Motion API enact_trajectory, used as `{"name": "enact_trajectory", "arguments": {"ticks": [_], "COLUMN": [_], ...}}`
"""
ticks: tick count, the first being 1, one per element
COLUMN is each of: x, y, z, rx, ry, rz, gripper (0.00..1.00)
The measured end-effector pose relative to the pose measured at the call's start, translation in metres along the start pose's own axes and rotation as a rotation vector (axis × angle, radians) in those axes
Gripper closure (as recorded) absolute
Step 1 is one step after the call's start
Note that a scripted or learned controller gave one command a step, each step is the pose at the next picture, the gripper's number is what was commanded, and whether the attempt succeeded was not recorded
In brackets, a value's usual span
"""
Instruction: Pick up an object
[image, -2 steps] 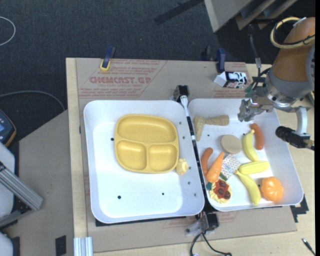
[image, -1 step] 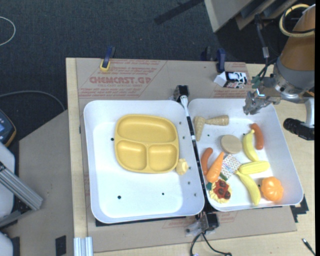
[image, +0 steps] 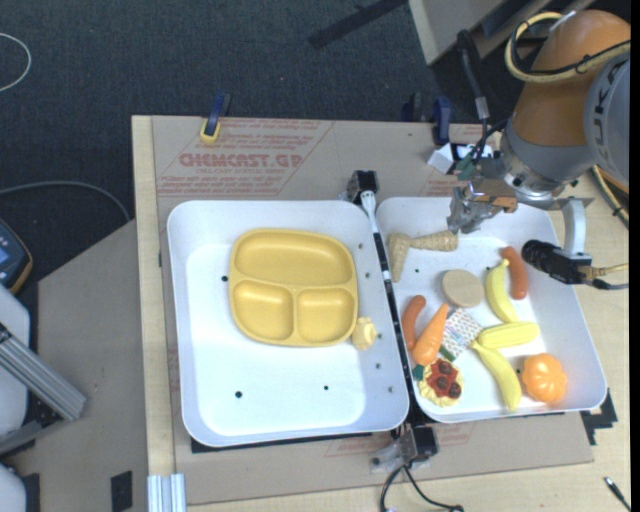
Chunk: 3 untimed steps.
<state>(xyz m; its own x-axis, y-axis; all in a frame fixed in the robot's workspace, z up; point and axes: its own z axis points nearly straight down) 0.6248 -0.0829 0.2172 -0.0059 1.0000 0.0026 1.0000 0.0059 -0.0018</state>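
Observation:
My gripper (image: 462, 222) hangs over the back of the right bin (image: 590, 345), its tip just right of a beige ice-cream cone (image: 421, 242) lying on the bin floor. Nothing shows between the fingers. The right bin holds toy food: a tan round cookie (image: 463, 288), a sausage (image: 515, 272), bananas (image: 497, 291), a corn cob (image: 508, 335), a carrot (image: 431, 334), an orange pepper (image: 544, 378) and a pizza slice (image: 443, 380). A yellow divided plate (image: 293, 285) lies in the left bin (image: 200, 330).
A small pale yellow piece (image: 364, 333) rests by the plate's right corner. Black clamps sit at the divider's back (image: 361, 184) and front (image: 420, 440). A black cylinder (image: 550, 260) juts from the arm over the right bin's far side.

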Motion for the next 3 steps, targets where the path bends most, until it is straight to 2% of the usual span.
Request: {"name": "enact_trajectory", "arguments": {"ticks": [1,2,3], "x": [0.048,0.063,0.072], "y": [0.016,0.007,0.01], "z": [-0.008,0.002,-0.017], "rx": [-0.006,0.001,-0.006], "ry": [-0.002,-0.002,-0.002], "rz": [0.0,0.004,0.004], "gripper": [1.0,1.0,1.0]}}
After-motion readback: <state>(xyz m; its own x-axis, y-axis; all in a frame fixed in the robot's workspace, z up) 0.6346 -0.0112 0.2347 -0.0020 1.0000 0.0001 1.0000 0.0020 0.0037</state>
